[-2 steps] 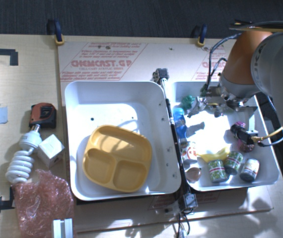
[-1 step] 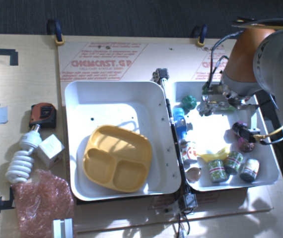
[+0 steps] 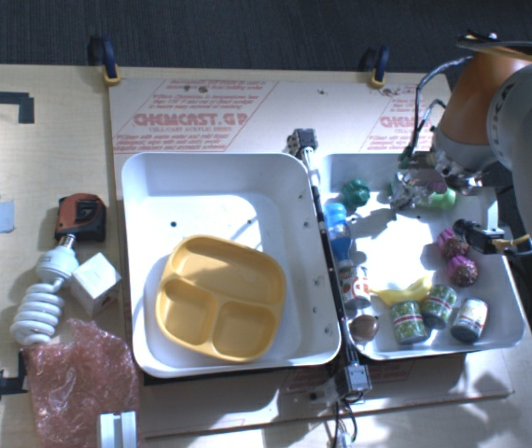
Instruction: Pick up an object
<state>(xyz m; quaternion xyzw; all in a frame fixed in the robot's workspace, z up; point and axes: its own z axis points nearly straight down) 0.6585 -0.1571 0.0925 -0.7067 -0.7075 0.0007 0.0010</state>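
Note:
My gripper (image 3: pixel 418 190) hangs low over the back of the right bin (image 3: pixel 513 339), under the orange-banded wrist. A light green object (image 3: pixel 444 195) lies right against it on its right side, and a dark green toy (image 3: pixel 355 194) sits just to its left. Further forward in the bin lie a blue bottle (image 3: pixel 338 228) along the left wall, two magenta balls (image 3: pixel 453 243) (image 3: pixel 463 270), a yellow banana (image 3: pixel 406 294), three small cans (image 3: pixel 406 323) (image 3: pixel 441 303) (image 3: pixel 470 318) and a brown ball (image 3: pixel 364 326).
The left bin (image 3: pixel 154 180) holds a yellow divided plate (image 3: pixel 219 297). On the bench to the left lie a tape measure (image 3: pixel 81 215), a spiral light bulb (image 3: pixel 42 297), a white cube (image 3: pixel 96 277) and a pink plastic bag (image 3: pixel 79 367).

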